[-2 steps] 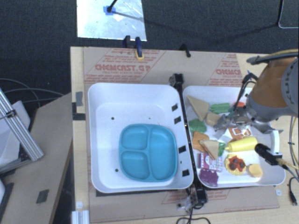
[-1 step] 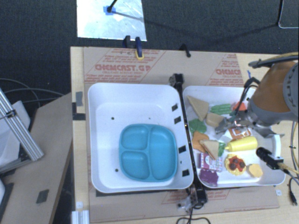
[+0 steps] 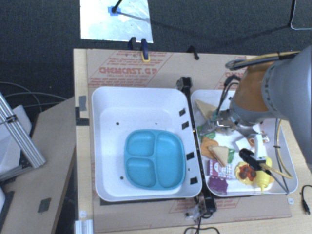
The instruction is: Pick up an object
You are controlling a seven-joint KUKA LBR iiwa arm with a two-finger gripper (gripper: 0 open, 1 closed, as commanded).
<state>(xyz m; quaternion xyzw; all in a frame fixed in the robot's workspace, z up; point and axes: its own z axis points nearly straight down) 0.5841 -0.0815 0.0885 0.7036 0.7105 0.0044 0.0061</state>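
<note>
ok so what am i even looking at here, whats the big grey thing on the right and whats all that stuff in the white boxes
This is one picture from a camera fixed above a workbench, looking down at a slant. The big grey shape with the orange band is a robot arm reaching in from the right; its job is to pick something up. Two shallow white bins sit side by side on the bench. The left bin holds a light blue plastic plate with three compartments. The right bin holds a jumble of small toy-like things, among them a tan wedge like a sandwich half, a purple packet and a yellow piece. The arm hangs over that pile; whether it grips anything cannot be told.
</note>
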